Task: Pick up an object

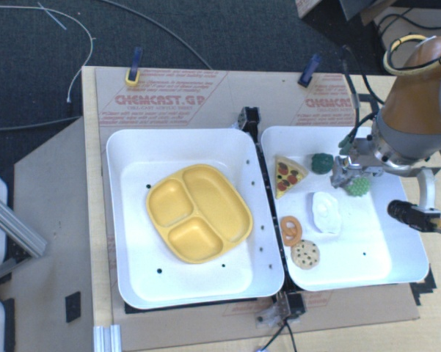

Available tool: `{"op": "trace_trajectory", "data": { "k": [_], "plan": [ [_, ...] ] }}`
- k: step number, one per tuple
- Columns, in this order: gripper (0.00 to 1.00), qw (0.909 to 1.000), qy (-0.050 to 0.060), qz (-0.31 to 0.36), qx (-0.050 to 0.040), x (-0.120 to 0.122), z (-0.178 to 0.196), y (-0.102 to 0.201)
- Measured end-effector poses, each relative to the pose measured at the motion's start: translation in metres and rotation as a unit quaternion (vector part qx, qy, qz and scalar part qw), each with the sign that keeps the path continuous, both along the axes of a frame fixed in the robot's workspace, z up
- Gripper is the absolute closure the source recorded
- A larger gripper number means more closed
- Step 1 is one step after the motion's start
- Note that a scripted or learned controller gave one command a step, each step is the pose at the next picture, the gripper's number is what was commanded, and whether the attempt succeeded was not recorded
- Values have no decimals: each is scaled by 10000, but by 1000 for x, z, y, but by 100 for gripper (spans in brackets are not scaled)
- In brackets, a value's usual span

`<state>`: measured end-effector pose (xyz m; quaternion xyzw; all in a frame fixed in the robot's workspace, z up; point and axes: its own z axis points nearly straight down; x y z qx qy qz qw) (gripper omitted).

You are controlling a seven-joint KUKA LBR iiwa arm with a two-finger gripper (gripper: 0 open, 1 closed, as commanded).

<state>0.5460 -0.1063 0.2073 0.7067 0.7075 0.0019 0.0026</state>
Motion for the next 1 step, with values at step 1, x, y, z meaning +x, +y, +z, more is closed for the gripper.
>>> {"op": "trace_trajectory", "data": {
  "k": [1],
  "plan": [
    [100,10000,20,1,5,1,7,0]
  ]
}}
